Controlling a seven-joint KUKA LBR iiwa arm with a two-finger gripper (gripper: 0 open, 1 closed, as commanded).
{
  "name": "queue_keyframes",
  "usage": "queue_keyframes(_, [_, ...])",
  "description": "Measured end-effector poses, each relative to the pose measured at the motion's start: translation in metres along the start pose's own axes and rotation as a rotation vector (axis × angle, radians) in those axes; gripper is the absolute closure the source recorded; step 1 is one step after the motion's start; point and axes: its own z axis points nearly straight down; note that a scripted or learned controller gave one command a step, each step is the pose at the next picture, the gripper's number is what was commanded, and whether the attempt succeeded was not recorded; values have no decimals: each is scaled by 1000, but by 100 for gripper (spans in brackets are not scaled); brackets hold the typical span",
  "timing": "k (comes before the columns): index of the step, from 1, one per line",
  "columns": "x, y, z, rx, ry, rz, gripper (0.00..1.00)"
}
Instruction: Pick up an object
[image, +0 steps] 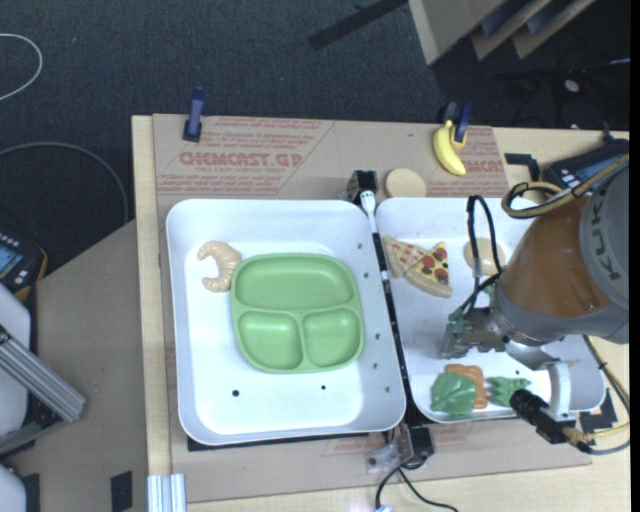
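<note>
The arm is reaching in over the right-hand bin (420, 215), and its gripper (468, 335) is hanging low above the bin floor, just above the green leafy toy (458, 390) and below the pizza slice (421, 265). Whether it is gripping anything I cannot tell from here; nothing looks lifted, so I am judging the pick as not yet made, with closing and raising left to do. The left bin (190, 300) is holding a green divided plate (297, 310) and a croissant (219, 264) beside it. Both bins are sitting on a brown board (240, 150), where a banana (448, 150) is lying, over dark carpet.
</note>
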Motion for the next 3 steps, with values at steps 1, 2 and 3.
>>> queue_keyframes(1, [-12, 34, 11, -1, -2, -3, 100])
queue_keyframes(2, [29, -2, -95, -8, 1, -7, 100])
queue_keyframes(3, [86, -3, -89, 2, 3, -8, 100])
